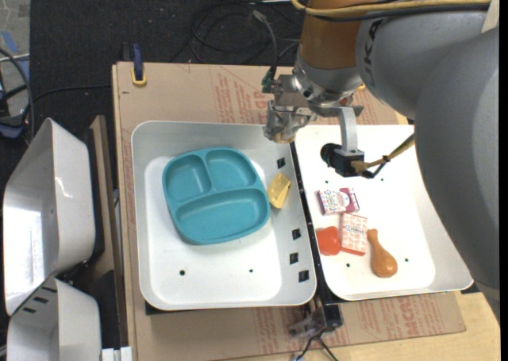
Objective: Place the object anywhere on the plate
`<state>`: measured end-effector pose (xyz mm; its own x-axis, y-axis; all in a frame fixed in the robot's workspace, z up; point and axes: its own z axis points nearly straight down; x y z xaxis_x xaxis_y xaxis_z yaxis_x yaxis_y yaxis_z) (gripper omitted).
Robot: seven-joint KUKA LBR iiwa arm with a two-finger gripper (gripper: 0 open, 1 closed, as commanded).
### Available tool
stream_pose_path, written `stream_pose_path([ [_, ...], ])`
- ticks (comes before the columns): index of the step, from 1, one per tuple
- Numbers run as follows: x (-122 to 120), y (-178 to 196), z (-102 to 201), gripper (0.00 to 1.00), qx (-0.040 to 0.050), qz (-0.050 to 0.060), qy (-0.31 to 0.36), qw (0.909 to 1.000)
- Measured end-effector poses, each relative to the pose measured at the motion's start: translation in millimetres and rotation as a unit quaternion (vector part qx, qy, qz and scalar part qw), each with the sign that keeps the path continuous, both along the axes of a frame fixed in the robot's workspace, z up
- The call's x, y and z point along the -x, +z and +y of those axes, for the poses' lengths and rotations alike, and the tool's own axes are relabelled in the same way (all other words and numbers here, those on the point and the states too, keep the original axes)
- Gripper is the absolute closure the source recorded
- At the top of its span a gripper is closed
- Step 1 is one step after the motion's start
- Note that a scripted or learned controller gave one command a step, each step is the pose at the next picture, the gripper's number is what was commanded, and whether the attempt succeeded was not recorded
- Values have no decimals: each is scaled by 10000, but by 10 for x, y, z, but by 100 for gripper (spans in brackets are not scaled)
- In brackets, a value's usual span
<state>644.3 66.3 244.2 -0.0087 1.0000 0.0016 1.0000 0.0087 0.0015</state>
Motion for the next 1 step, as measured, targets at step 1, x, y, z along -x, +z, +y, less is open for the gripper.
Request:
stream_pose_path([
  [1, -56, -32, 559, 100, 5, -3, -4, 10000],
])
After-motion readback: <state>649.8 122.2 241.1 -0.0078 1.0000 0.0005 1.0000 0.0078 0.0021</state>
